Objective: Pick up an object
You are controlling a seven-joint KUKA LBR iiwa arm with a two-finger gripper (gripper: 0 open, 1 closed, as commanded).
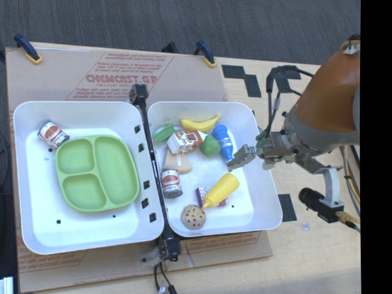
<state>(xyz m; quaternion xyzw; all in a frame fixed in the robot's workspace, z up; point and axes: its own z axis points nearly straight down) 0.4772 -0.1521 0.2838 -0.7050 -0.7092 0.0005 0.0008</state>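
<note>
The right bin [263,204] holds a banana [199,124], a blue bottle [224,141], a green round fruit [210,146], a small red and white carton [185,141], a tan wedge [177,162], a can [171,183], a yellow squeeze bottle [222,190] and a cookie [193,217]. My gripper [243,157] hangs over the bin's right side, just right of the blue bottle and above the yellow bottle. Nothing shows in its grasp.
The left bin [30,219] carries a green divided plate [97,171] and a second can [52,135] in its far left corner. A black divider [150,164] runs between the bins. Cardboard lies behind them, with clamps along its far edge.
</note>
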